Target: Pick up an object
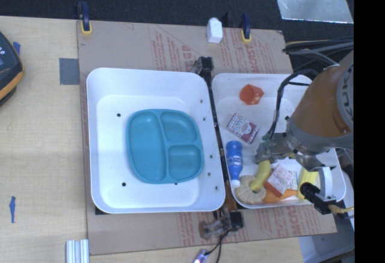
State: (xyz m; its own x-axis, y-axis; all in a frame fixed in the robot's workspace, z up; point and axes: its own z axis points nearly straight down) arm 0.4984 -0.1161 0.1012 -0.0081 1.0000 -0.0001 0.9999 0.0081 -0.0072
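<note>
The right bin (224,96) holds several small items. A red lumpy piece (251,94) lies at its back, with a pink-and-white packet (242,127) in front of that. A blue bottle (233,159) lies along the left wall. At the front are a yellow banana (261,175), a tan ring-shaped piece (249,194), a white-and-red carton (281,179) and an orange piece (280,197). My gripper (266,152) hangs low in this bin, just above the banana's upper end and right of the bottle. The arm's body hides the bin's right side.
The left bin (108,135) holds a blue divided plate (165,145) in its middle. A yellow block (308,183) sits by the right bin's front right corner. Clamps (86,17) and a white block (214,29) stand at the board's back edge.
</note>
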